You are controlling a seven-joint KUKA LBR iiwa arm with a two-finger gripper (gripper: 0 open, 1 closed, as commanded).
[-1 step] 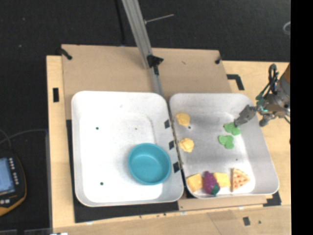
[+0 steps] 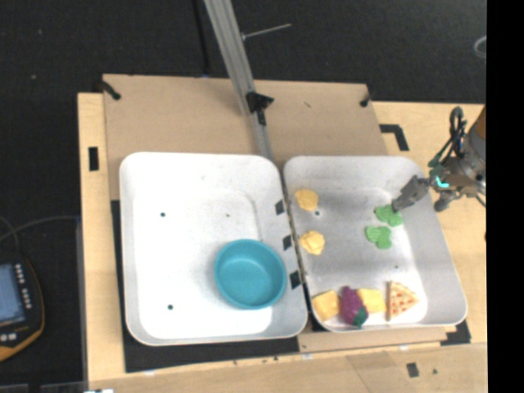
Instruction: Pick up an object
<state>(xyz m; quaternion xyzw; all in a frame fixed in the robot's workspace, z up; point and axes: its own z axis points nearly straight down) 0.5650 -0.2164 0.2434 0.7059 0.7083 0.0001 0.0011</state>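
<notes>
I work in a robotics lab: my bench (image 2: 205,121) is a bare plywood board on a black floor, with two white bins (image 2: 164,187) taped side by side, a metal camera pole (image 2: 233,47) rising at upper centre, and a control pendant (image 2: 12,301) at lower left.

Even overhead light falls on the bench (image 2: 205,113), and the two white bins (image 2: 196,195) are bright, close to washed out, with little surface detail. Shadows are soft and short; a faint grey patch lies in the right bin (image 2: 352,203). The dark floor (image 2: 49,39) around loses all detail. The picture is mildly soft and grainy, with small toys showing fuzzy edges
</notes>
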